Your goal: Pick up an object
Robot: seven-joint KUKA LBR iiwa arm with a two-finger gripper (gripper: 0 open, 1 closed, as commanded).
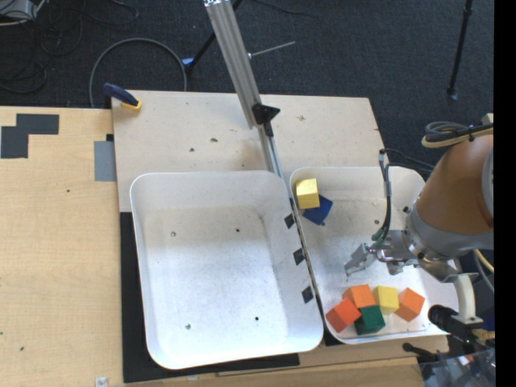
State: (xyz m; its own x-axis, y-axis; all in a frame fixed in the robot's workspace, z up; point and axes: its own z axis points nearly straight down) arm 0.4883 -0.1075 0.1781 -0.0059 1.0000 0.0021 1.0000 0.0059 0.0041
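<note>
One fixed camera looks down at a slant from above the bench [242, 131], taking in both white bins [210, 272]; the arm [455, 200] enters from 3 o'clock.

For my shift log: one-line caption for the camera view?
End effector hovers in the right bin above clustered colored blocks; yellow block sits apart.

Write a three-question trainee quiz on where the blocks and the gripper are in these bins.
1. True or false: the yellow block at the right bin's far end touches the blue block.
2. Which bin does the gripper hang over: A left, B right?
3. Fill in: the green block lies in a cluster near the right bin's ____ edge.

Key: 1 true; 2 B; 3 near (front).
</note>
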